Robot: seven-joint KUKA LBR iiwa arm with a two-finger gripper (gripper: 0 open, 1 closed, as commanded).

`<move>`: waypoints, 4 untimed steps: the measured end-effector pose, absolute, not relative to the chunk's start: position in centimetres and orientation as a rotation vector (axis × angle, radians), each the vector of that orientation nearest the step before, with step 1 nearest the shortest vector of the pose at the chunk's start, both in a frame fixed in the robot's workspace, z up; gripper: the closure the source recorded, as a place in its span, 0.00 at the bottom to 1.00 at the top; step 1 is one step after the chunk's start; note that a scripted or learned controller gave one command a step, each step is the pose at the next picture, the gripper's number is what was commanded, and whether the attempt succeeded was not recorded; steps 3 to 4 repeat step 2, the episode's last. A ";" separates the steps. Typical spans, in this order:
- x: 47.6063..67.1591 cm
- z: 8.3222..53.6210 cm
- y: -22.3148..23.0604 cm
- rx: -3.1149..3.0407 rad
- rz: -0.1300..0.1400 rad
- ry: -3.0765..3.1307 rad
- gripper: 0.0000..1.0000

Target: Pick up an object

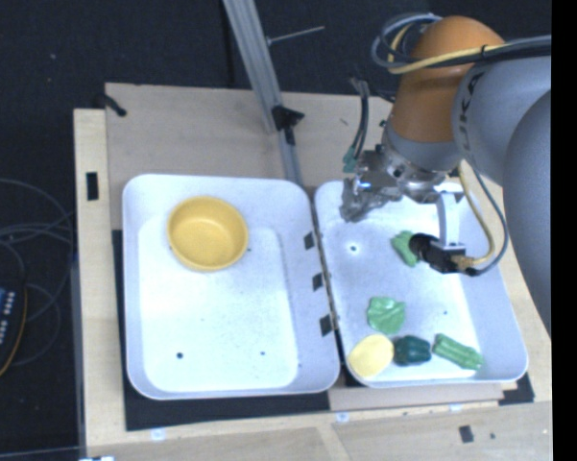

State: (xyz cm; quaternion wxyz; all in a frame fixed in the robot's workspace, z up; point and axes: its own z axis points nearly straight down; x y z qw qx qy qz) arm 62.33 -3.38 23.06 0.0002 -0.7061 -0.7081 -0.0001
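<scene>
- My claw [357, 200] hangs over the right bin's [499, 301] far-left corner; its opening I cannot tell; I see nothing gripped.
- Pick remains undone; green pieces [386, 313] lie untouched.

grey arm [514, 113], orange band [442, 75], yellow/black cables, metal tool [357, 203]

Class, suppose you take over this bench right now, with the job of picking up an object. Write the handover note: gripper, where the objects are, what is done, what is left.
Gripper: over the upper left corner of the right white bin, nothing seen between its fingers.
Right bin: light green piece mid-bin; green leafy piece, round pale yellow object, dark green piece and long green piece near the front edge.
Left white bin: yellow plastic bowl.
Done: nothing lifted yet.
Left: grasp and raise one object.
</scene>
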 end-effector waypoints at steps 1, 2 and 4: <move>64.0 22.9 0.8 -2.218 -0.002 -2.225 1.00; 65.5 22.6 5.5 -2.218 -0.001 -2.225 1.00; 65.5 22.6 5.5 -2.218 -0.001 -2.225 1.00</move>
